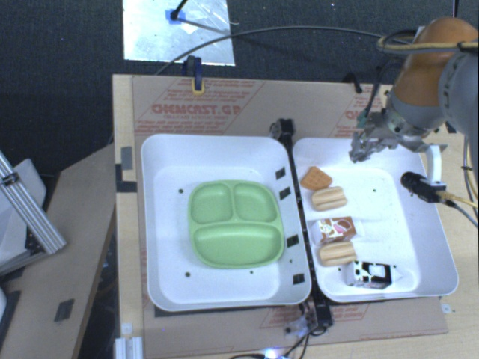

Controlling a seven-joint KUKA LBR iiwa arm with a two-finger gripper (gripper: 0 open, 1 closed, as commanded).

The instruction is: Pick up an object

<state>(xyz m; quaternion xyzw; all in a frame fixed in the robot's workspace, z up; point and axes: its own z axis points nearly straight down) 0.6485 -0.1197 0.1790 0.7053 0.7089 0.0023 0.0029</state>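
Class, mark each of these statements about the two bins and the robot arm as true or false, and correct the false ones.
1. The green plate lies in the left bin. True.
2. The green plate has three compartments. True.
3. The end effector hangs over the left bin. False: it is above the far edge of the right bin.
4. The small food items lie on the green plate. False: they lie in the right bin, along its left side.
5. The black-and-white item lies at the near end of the right bin. True.

One camera above, slanting down on both bins (224, 149).
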